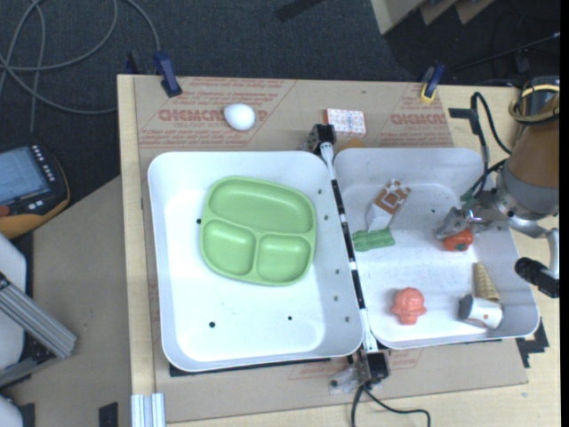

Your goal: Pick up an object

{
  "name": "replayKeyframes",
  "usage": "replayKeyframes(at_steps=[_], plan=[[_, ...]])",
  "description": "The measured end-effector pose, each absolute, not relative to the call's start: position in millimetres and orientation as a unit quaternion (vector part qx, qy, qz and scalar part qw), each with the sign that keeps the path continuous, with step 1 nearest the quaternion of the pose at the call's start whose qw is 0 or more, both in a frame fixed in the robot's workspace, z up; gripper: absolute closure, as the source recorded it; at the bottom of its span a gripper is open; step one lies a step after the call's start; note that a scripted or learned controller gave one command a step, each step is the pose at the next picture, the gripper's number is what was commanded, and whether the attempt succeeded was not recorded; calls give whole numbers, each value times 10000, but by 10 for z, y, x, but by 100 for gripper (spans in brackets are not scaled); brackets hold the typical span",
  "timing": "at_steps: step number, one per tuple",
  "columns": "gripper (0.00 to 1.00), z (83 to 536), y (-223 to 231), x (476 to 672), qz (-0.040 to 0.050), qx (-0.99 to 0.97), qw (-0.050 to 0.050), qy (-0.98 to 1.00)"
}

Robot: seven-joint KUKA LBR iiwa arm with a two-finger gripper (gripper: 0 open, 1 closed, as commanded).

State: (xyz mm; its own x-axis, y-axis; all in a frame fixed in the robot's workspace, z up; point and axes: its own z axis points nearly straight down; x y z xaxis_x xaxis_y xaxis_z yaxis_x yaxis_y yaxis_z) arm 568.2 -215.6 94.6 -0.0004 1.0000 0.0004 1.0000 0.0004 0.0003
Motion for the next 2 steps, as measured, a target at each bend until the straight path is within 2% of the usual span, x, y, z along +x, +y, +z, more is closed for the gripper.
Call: replayKeyframes(at_steps=[1, 2], plan=[[100, 852, -1494, 5882, -7, -7066, 4, -7076], [100, 2077, -470, 6032, -17, -7063, -6, -7079]])
